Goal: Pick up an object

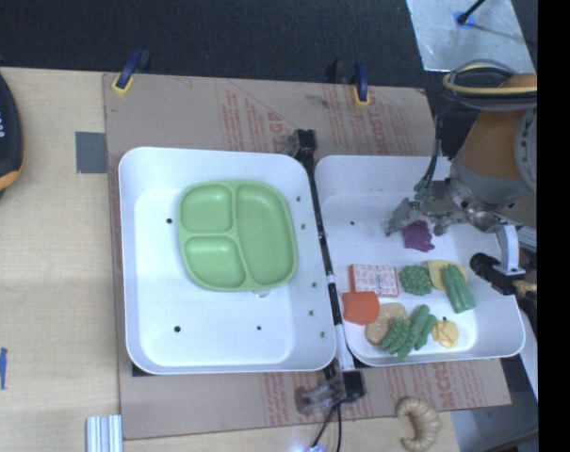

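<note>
Arm: the grey arm w/ the orange band is reaching in over the back right corner of the right bin [360, 172].
Gripper: the gripper [426, 220] is hanging right over the purple toy [418, 237], near the back of the right bin.
Fingers: they are spreading out wide, let go, gripping nothing. The purple toy is lying under them, not between them.
Thing to pick: the purple toy is sitting by itself on the bin floor, apart from the other toys.
How it will handle: prob. light and a bit soft, like play food. Looks small and lumpy, so it may be slipping out. Best to be pinching it across the middle.
Other stuff: a red-and-white card [373, 279], a red block [361, 307], a green broccoli toy [415, 280], green bean toys [409, 331] and yellow bits [445, 332] are crowding the front of the right bin.
In the way: nothing much; the pile is sitting near but not touching.
Left bin: the left bin [148, 252] is holding a green plate [237, 235] w/ 3 parts.
</note>
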Robot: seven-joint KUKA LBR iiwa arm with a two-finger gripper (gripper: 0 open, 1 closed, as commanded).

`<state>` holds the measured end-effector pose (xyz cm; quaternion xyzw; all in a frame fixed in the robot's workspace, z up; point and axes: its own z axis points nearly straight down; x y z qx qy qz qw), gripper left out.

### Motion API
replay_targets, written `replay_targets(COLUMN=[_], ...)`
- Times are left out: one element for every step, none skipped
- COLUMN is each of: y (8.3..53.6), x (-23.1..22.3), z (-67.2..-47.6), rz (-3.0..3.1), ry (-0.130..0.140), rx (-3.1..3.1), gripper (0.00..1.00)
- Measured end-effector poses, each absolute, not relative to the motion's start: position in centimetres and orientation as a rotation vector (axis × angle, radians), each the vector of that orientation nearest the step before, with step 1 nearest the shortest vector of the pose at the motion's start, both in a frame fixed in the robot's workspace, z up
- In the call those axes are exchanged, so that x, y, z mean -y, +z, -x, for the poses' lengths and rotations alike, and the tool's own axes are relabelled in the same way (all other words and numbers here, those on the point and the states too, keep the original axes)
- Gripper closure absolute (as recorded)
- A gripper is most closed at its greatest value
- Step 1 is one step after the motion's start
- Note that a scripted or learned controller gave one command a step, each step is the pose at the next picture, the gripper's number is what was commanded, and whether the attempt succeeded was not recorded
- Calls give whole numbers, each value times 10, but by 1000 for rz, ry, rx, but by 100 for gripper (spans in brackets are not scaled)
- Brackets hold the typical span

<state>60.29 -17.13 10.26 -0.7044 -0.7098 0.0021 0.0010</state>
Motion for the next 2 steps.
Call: replay_targets(y=[113, 113], x=[172, 172], z=[-603, -603], rz=[2211, 2211], ry=[7, 8], rx=[2230, 2231], gripper=[100, 0])
